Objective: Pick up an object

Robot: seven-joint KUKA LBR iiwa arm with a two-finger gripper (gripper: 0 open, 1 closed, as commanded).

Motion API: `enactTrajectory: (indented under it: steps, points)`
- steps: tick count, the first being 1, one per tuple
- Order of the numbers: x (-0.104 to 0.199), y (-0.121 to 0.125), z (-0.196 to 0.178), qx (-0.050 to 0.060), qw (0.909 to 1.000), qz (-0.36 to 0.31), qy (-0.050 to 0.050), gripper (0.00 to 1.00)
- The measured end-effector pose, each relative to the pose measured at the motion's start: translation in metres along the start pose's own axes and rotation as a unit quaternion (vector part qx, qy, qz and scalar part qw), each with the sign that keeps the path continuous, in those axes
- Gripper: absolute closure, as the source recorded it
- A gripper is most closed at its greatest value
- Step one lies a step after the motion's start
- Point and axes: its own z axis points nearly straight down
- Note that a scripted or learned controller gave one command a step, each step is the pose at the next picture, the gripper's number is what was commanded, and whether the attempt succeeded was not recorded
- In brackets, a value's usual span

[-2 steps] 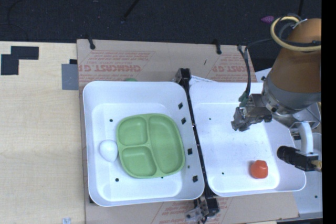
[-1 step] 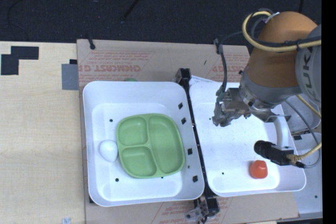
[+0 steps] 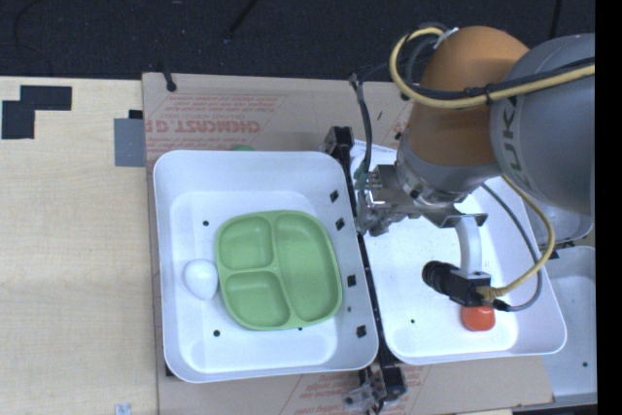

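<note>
A green divided plate (image 3: pixel 278 268) lies in the left bin (image 3: pixel 185 180), with a small white egg-shaped object (image 3: pixel 201 278) touching its left edge. A small orange-red object (image 3: pixel 477 317) rests near the front right of the right bin (image 3: pixel 408 340). The arm's grey and orange wrist (image 3: pixel 457 121) hangs over the right bin. My gripper (image 3: pixel 373 209) points down at that bin's left side, close to the divider between the bins, and is largely hidden under the wrist. A black fitting (image 3: pixel 452 280) on the arm, with a yellow cable, sits just above the orange-red object.
Both bins stand on a cardboard sheet (image 3: pixel 243 117) with red print. Black clips (image 3: pixel 340 143) line the divider where the bins meet. Light wooden benchtop (image 3: pixel 68 238) spreads to the left. Dark floor with cables lies behind.
</note>
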Motion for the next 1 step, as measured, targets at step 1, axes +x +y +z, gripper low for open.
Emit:
enactTrajectory:
  steps: [1]
  points:
    - [0.0508, 0.0109, 0.0194, 0.0, 1.0, 0.0, 0.0, 1.0]
